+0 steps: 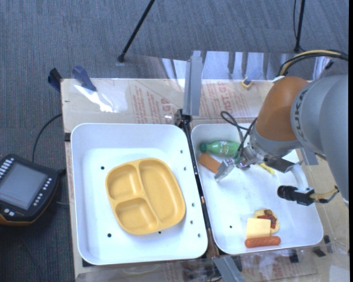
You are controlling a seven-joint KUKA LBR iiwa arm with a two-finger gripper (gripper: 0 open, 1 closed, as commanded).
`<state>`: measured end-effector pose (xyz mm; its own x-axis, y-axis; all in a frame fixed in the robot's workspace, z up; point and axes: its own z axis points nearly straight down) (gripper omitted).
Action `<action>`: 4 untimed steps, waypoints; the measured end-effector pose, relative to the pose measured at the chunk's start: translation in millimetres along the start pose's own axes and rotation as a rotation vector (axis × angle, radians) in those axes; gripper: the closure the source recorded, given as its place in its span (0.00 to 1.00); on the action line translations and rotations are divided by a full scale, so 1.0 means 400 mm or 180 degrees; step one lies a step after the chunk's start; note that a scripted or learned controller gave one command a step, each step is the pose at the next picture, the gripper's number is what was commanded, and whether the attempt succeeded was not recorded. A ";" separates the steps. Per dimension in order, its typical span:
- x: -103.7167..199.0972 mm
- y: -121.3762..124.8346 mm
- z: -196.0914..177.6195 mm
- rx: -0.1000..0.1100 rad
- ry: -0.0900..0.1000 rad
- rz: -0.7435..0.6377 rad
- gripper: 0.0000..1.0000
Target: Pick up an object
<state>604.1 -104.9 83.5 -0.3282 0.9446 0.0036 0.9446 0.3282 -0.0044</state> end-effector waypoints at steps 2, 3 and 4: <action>0.012 0.103 -0.010 0.0043 0.0011 0.0064 1.00; 0.015 0.096 -0.004 0.0078 0.0030 0.0065 0.00; -0.188 0.040 -0.070 -0.0006 -0.0008 0.0683 0.00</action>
<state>644.2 -170.9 111.3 -0.1194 0.9928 0.0004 0.9928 0.1194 -0.0028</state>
